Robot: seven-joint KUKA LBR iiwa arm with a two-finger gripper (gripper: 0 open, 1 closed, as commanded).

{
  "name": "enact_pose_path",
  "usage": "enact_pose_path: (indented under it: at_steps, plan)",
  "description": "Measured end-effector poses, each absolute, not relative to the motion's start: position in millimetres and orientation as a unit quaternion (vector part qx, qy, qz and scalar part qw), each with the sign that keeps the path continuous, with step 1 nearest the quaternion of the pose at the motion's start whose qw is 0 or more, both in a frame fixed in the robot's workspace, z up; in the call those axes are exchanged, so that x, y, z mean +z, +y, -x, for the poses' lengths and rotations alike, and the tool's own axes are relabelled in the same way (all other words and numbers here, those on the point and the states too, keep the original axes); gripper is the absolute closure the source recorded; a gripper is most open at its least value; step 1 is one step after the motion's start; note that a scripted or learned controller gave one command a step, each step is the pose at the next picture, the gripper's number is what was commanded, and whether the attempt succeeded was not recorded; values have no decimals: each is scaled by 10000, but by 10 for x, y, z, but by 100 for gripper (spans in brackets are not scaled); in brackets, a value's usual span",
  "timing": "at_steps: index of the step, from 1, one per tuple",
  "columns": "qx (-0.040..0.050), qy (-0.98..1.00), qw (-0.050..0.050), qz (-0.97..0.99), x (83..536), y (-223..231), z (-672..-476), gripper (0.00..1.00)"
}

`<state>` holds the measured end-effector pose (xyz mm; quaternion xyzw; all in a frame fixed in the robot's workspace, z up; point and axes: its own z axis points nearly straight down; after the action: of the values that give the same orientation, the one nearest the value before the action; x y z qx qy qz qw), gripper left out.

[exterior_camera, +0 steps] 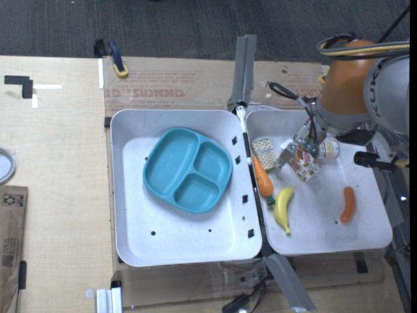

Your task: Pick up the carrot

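Note:
The carrot (262, 177) is orange with a green stub at its near end. It lies along the left wall of the right bin (326, 240), pointing away from me. My gripper (307, 143) hangs over the back middle of that bin, right of the carrot and apart from it. It sits just above a small colourful carton (303, 164). Nothing is visibly held.
A yellow banana (283, 208) lies just right of the carrot's near end. A patterned packet (264, 150) sits behind the carrot's tip. A red sausage (348, 204) is at the right, and a small white jar (328, 149) by the gripper. The left bin (130, 240) holds a blue divided plate (188, 169).

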<state>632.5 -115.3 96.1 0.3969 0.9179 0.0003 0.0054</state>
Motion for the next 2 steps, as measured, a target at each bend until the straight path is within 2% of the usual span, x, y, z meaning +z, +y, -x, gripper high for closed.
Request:
enact_pose_path:
  at_steps: [1, 2]
  plan:
    - [-5, 9735, 76, -2287, 966, -1033, -6449, 0]
    - [7, 9989, -7, -470, 894, -994, -6284, 0]
